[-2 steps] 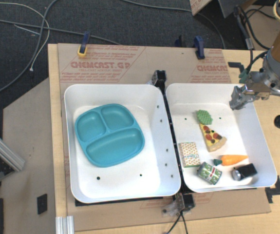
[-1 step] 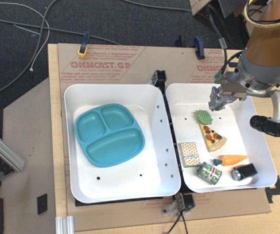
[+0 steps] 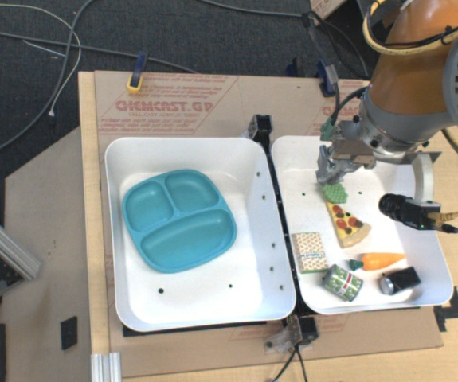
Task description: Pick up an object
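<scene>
While low in the right bin [image 3: 432, 249], end effector [image 3: 334, 180] over green waffle piece [image 3: 334, 191], grip state unclear

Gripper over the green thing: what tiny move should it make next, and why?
Probably straight up a little. The gripper is low in the right bin, right at the green thing, which lies beside the pizza slice. A small lift would show whether the green thing comes along; a firm grasp is hard to confirm here.

Right bin [image 3: 432, 249] crowded with small items; teal plate [image 3: 181, 220] fills left bin [image 3: 125, 165].
</scene>
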Motion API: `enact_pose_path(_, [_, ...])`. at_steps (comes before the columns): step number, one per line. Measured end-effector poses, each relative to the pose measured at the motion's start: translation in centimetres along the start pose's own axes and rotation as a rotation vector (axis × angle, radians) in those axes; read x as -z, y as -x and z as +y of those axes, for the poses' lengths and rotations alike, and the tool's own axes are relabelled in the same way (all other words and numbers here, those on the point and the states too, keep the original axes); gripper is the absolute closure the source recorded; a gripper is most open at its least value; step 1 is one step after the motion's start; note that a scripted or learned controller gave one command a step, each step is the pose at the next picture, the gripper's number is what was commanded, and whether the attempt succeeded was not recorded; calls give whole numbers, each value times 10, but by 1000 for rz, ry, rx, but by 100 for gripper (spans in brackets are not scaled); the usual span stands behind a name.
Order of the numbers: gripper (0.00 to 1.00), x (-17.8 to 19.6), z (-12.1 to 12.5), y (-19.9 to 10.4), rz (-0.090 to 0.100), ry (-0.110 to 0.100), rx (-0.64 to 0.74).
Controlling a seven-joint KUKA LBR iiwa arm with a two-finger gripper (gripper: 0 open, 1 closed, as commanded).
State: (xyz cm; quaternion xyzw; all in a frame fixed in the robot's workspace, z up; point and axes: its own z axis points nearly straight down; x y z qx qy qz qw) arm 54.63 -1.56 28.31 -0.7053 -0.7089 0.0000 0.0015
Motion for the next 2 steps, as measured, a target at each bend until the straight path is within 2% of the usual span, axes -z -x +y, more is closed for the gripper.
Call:
enact_pose_path(1, [100, -17, -16, -51, 0, -2, 0])
enact_pose_path(2, [100, -18, -19, -101, 0, 0, 1])
